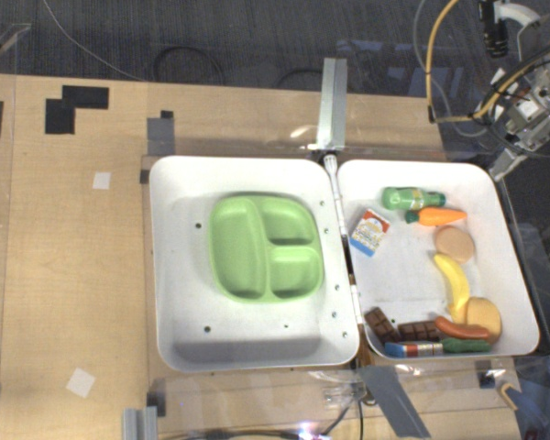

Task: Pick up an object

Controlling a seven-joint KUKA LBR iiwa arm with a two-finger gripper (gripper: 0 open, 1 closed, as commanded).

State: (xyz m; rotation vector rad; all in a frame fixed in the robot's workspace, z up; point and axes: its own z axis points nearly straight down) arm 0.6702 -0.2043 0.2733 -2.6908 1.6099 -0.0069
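Observation:
The right bin point(495, 200) holds several toy foods. A green bottle point(412, 198) and an orange carrot point(442, 216) lie at its far side, with a small red and white carton point(370, 232) to their left. A tan round piece point(455, 244), a banana point(455, 282) and a yellow bun point(483, 314) run down the right side. A red sausage point(463, 328), chocolate pieces point(381, 321) and a blue and red stick point(412, 347) lie along the near wall. My gripper point(530, 117) hangs above and beyond the bin's far right corner, apart from every object.
The left bin point(179, 209) holds a green divided plate point(264, 247). A metal post point(333, 108) stands at the far end of the seam between the bins. Yellow and black cables point(440, 35) loop around the arm at the top right.

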